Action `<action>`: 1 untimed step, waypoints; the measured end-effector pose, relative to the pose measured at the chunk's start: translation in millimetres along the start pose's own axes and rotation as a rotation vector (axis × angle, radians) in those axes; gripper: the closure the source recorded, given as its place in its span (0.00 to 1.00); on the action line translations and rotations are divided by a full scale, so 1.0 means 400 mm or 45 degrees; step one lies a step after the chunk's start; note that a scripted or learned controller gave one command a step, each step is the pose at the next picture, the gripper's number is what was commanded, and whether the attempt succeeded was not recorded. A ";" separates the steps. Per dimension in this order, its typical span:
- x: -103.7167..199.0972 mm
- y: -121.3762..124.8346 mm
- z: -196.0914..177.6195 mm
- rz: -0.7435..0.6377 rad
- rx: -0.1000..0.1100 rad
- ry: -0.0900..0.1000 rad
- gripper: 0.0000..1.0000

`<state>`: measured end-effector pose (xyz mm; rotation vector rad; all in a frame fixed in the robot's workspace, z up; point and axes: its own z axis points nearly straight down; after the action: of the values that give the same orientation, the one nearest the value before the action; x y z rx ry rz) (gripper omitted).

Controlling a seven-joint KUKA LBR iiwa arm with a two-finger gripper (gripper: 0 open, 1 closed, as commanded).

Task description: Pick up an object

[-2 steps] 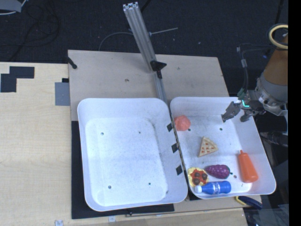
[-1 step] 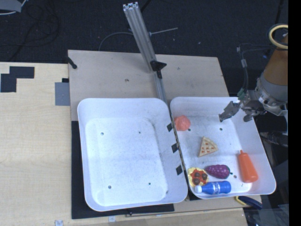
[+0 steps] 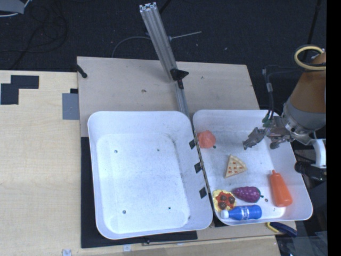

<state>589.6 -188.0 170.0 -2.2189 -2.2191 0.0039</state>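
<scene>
tool [image 3: 261, 137] state unclear, over bare right bin [image 3: 250, 119] floor; pizza slice [image 3: 235, 166] at seven o'clock, risk: grasping nothing.

left bin [image 3: 106, 137]: wide open, nothing in the way
right bin [image 3: 303, 209] centre: pizza slice [image 3: 235, 166] sits there, bare floor all round it
right bin 10 o'clock: pink ball [image 3: 206, 139] hugging the divider
right bin 6 o'clock: crowded, grapes [image 3: 246, 193], blue bottle [image 3: 243, 213], flower toy [image 3: 224, 200]
right bin 4 o'clock: orange bottle [image 3: 279, 188] near the wall
</scene>
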 end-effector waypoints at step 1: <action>-0.010 0.016 0.118 -0.001 0.000 0.000 0.00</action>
<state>595.6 -191.9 122.7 -2.2182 -2.2193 0.0039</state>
